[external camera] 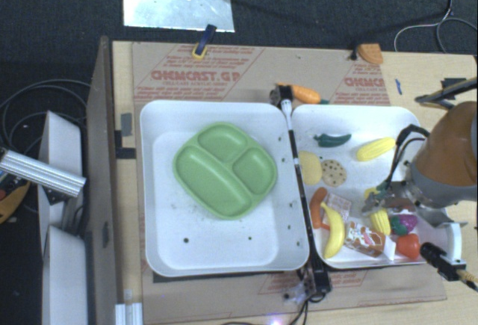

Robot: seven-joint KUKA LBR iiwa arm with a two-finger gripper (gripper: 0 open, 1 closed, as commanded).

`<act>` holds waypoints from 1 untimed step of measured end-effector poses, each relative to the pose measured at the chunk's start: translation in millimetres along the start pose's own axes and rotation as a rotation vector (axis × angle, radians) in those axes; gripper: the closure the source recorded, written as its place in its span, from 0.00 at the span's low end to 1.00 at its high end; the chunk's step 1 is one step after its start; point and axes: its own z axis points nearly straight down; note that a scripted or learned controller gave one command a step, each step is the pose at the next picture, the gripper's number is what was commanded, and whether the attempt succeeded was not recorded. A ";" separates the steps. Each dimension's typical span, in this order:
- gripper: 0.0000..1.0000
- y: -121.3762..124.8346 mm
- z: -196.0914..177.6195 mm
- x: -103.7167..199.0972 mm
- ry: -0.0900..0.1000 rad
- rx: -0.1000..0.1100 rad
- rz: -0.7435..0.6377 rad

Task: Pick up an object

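Note:
My gripper (387, 203) hangs low over the front right part of the right bin (351, 122), with the arm's orange band (452, 144) above it. Directly under it lie a small yellow corn piece (380, 222) and a purple toy (404, 223), with a red tomato (408, 245) just in front of them. A snack packet (364, 240), a banana (333, 231) and an orange carrot (318, 208) lie to the gripper's left. Further back lie a cookie (333, 172), a yellow corn cob (375, 148) and a green pepper (332, 140).
The left bin (172, 241) holds a green divided plate (225, 169). An orange toy (305, 94) rests on the cardboard behind the bins, another (369, 54) sits at the back right. A white bracket (447, 250) juts out by the right bin's front corner.

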 end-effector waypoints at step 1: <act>1.00 45.9 -93.9 91.0 0.001 -0.007 -0.013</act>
